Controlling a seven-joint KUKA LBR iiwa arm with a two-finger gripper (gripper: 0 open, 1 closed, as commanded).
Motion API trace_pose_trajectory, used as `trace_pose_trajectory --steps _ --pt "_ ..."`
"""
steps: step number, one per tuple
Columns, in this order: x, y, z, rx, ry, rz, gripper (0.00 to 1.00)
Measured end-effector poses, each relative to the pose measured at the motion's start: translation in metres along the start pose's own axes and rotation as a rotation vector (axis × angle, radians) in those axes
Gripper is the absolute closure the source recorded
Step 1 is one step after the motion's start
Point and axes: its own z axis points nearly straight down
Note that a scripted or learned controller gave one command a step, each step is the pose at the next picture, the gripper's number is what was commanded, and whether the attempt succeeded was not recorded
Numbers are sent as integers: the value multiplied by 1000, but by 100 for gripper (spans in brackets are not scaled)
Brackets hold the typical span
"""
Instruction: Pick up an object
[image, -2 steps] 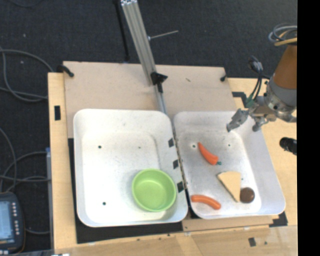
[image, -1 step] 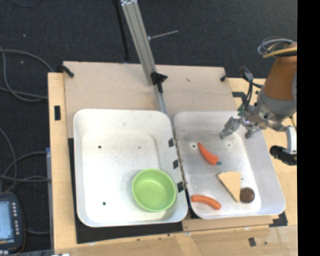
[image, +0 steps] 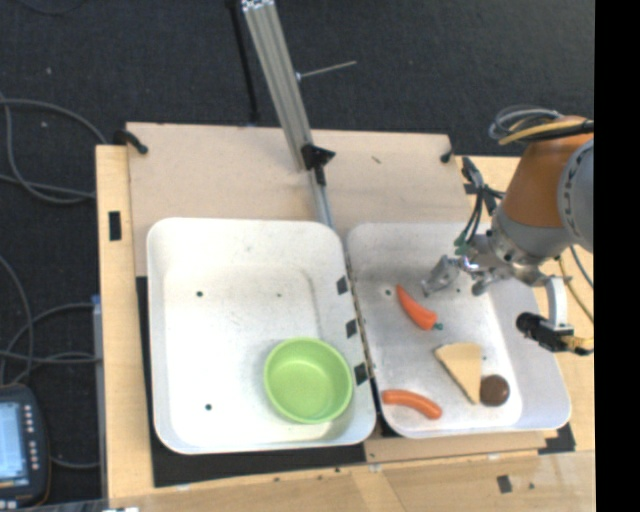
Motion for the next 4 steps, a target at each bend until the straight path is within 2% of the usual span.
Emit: trace_pose_trajectory --steps 1,2,3,4 --pt "-1 2 -14 -7 1 2 100" --pt "2 3 -79 -13 0 -7 100" --pt "1 3 -87 -8 2 -7 100" --pt "48 -9 -80 -4 2 -9 100"
